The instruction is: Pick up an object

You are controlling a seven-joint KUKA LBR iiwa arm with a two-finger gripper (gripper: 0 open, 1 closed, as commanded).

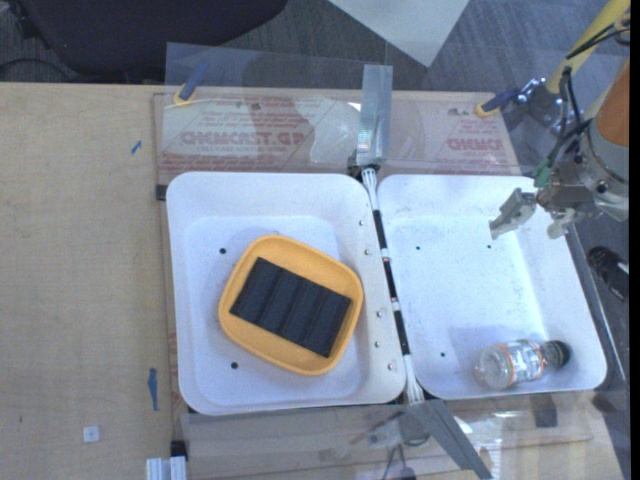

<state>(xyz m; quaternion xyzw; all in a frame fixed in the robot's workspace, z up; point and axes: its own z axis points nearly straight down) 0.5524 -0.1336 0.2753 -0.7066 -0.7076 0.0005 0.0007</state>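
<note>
Here we would bring the gripper point(532, 218), which hangs with its fingers spread and nothing between them over the right bin point(450, 268) near its far right edge, down toward the near corner and close across the bottle's body. The small clear bottle point(518, 360) lies on its side there. The left bin point(200, 218) holds a yellow tray point(240, 288) with a dark ribbed insert point(295, 306).

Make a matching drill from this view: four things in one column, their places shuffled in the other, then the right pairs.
Things:
1. yellow tray
2. plastic bottle
3. gripper
4. metal divider post

Places:
A. lying in the right bin's near corner
B. over the right bin's far right side
C. lying in the left bin
D. upright behind the seam between the bins

Pairs: 1-C, 2-A, 3-B, 4-D
</note>
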